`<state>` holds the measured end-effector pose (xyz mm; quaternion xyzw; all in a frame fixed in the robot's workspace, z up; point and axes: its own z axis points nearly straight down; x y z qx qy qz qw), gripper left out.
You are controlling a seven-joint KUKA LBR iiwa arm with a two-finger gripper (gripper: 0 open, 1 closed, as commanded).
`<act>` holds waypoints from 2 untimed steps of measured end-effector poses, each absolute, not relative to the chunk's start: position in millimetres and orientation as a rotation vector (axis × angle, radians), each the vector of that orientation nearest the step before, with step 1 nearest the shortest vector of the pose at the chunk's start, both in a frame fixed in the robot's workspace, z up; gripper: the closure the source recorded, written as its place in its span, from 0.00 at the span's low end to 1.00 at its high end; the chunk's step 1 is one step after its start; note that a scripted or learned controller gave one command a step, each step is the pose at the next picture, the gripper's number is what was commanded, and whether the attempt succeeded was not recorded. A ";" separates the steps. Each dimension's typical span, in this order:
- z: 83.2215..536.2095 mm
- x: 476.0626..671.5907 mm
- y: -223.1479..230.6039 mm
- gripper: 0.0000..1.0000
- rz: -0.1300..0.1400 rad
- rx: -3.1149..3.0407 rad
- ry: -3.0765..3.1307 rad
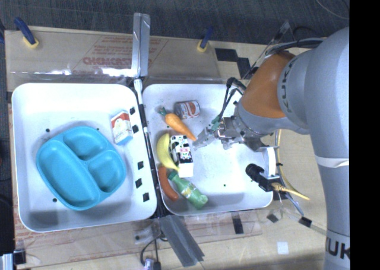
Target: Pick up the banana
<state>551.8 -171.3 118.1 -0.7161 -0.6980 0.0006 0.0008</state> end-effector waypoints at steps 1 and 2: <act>106.3 489.0 -117.2 0.00 -0.016 -1.971 -2.519; 98.4 518.8 -114.6 0.00 0.008 -1.813 -2.601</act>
